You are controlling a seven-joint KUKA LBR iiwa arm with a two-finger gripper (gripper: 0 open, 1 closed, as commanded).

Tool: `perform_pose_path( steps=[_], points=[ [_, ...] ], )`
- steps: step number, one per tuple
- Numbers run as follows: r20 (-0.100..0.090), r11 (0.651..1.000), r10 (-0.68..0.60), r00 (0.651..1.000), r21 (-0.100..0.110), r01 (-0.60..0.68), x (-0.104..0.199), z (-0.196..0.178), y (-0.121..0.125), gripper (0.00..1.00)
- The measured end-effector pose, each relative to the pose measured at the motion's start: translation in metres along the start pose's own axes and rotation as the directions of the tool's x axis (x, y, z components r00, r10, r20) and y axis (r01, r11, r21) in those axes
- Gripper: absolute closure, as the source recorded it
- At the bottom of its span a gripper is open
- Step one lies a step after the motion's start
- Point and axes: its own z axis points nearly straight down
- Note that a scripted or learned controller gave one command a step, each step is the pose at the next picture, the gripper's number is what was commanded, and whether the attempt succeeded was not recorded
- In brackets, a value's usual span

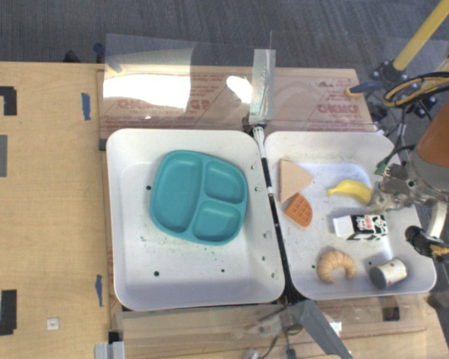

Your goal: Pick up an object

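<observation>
I see the arm (438,163) at the right bin's (325,146) far right edge, its gripper (393,189) low beside the banana (351,191); I cannot tell its state; in that bin lie a wedge (292,177), a waffle (299,211), a small carton (367,226), a croissant (336,264) and a can (388,273); the left bin (135,268) bears a teal tray (198,197).
</observation>
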Motion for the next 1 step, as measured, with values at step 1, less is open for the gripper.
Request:
perform_pose_path(
  steps=[1],
  points=[
    [0.0, 1.0, -0.001, 1.0, 0.0, 0.001, 0.0008, -0.0094, 0.0003, 1.0]
  ],
)
